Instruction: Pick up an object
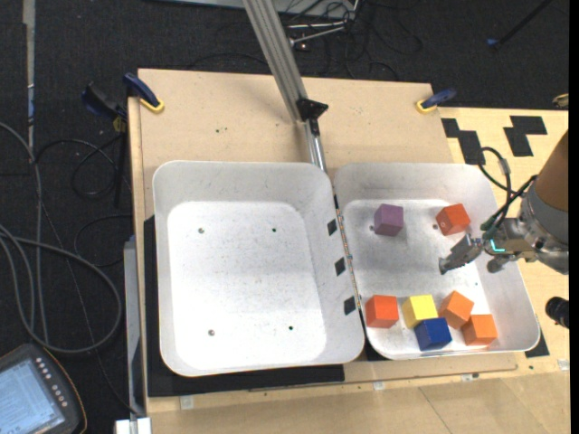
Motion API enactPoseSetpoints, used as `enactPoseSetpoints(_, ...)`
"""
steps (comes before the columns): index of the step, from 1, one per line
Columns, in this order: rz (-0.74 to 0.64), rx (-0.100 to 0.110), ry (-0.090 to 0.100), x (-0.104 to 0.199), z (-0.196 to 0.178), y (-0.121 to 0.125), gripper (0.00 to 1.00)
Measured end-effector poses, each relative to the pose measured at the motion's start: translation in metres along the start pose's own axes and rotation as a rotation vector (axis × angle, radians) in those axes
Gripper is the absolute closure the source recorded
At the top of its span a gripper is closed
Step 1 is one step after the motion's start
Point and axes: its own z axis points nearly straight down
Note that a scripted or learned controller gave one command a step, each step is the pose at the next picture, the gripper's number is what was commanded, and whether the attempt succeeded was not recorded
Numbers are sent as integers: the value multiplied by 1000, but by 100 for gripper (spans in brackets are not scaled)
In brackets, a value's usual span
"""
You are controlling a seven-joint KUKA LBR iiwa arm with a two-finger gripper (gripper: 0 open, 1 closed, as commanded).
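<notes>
The right bin (407,188) holds several blocks. A purple cube (388,219) sits near its far left and an orange cube (452,218) near its far right. Along the near wall lie an orange cube (382,310), a yellow cube (420,309), a blue cube (433,333) and two more orange cubes (458,306) (479,329). My gripper (455,259) reaches in from the right and hovers over the bin's right middle, just below the far orange cube. Nothing shows between its fingers.
The left bin (181,242) lies beside the right one. A slanted metal pole (280,52) crosses the far side of the bench. Blue-and-yellow clamps (143,92) (436,100) sit at the bench's far corners.
</notes>
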Motion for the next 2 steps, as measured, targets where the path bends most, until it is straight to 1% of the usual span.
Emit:
enactPoseSetpoints(1, 1, 5, 2, 8, 46, -3, 0)
enactPoseSetpoints(2, 1, 5, 2, 4, 108, 1, 0)
